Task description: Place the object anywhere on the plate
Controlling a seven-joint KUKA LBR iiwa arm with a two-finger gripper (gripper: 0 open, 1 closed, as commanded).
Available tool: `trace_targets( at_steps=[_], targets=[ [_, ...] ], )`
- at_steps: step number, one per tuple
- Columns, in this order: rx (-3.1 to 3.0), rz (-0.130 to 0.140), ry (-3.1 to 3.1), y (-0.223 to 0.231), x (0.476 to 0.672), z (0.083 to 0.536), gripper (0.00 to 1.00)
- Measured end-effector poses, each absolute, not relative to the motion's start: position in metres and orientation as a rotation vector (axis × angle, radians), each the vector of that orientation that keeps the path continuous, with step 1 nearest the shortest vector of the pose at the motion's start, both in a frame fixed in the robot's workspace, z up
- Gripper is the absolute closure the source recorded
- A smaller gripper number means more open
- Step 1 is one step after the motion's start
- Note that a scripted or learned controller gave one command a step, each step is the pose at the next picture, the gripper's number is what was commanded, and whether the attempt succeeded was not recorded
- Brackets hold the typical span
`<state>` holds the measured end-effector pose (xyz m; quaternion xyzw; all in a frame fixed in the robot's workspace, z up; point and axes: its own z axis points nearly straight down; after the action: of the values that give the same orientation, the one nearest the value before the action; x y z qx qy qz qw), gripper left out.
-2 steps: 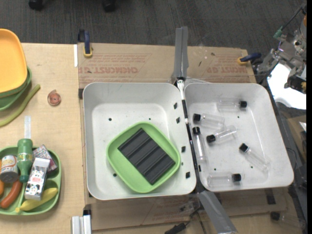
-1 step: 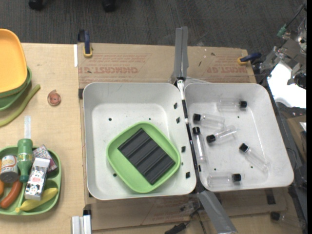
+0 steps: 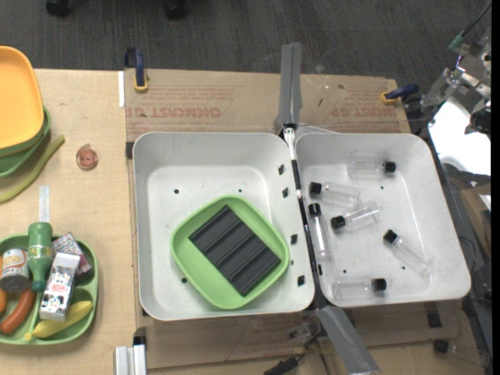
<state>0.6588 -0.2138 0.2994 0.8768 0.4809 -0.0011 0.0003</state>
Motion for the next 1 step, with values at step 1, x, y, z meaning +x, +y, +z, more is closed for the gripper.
trace_targets(
  at_steps=[1],
  targets=[
    [2.774, -0.006, 1.476, -0.2136, 0.6588, 0.2612, 0.0]
  ],
)
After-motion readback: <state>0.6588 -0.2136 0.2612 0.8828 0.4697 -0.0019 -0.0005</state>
